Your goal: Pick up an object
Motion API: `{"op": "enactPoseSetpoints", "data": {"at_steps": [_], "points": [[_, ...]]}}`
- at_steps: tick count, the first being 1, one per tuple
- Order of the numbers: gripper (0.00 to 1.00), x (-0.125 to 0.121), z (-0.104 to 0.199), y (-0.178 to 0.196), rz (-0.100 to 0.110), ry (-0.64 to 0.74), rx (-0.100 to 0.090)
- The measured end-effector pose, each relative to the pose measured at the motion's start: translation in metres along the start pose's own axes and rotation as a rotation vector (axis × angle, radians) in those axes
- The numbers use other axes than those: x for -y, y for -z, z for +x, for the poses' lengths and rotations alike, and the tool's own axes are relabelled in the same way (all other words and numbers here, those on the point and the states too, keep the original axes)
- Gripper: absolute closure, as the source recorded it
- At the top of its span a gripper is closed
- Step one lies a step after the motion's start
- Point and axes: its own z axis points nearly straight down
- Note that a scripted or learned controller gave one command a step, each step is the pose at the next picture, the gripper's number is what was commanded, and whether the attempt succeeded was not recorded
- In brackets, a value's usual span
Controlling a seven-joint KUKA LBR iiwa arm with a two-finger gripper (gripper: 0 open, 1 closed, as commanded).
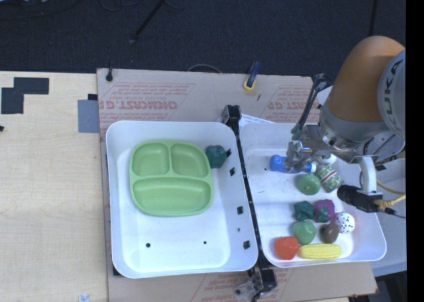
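Gripper (pixel 301 155) low in right white plastic bin (pixel 265 228), at 10 o'clock of the toy cluster, over the small blue plastic toy (pixel 278 162). Jaws' state: can't tell. Likely lining up a grasp.

The cardboard sheet (pixel 173 99) bears upside-down red lettering, unreadable.

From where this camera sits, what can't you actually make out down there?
- Gripper: in the camera view the arm's wrist hangs over it, so what its tips are doing is hidden.
- Blue object: partly covered by the gripper, so its shape is unclear.
- Small toys in the right bin, like the white dotted one: too small and crowded to identify.
- Dark green lump beside the green divided plate: too blurred to name.
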Motion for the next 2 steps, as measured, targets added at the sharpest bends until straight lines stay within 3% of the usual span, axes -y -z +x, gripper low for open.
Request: {"op": "enactPoseSetpoints", "data": {"at_steps": [1,2], "points": [[1.0,-0.011,0.049,0.01,-0.002,0.0,0.001],[1.0,-0.028,0.094,-0.004,-0.001,-0.001,0.002]]}}
